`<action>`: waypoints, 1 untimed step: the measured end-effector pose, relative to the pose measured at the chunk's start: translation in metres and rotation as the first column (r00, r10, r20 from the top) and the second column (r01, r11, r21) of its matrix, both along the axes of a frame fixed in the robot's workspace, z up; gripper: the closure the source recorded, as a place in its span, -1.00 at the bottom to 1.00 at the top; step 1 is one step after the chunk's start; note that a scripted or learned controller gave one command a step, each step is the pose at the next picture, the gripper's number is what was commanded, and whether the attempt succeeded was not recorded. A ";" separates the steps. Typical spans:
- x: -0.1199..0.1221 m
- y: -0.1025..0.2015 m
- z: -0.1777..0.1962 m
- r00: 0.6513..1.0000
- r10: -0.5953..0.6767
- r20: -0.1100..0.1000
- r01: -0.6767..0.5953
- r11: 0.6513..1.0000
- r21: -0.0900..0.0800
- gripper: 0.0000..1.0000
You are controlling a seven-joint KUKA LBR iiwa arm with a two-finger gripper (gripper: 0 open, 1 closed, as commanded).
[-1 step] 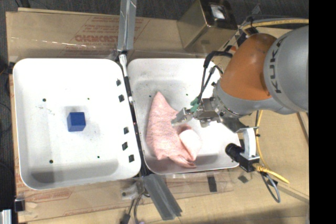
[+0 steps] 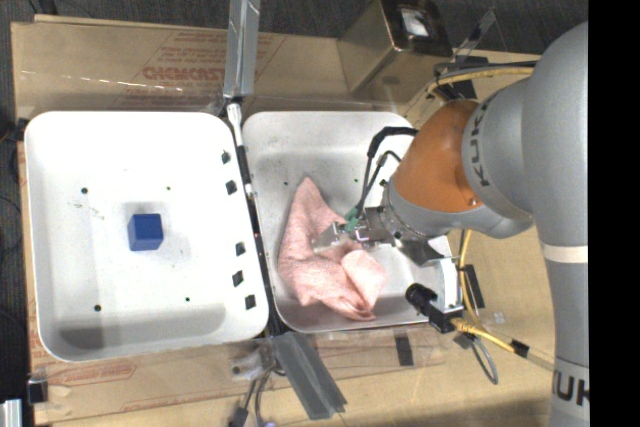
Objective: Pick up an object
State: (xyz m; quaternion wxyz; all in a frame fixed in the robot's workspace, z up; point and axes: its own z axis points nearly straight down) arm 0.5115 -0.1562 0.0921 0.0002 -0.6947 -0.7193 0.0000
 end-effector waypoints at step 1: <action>0.000 0.000 0.010 1.000 0.005 -0.001 -0.005 1.000 0.000 1.00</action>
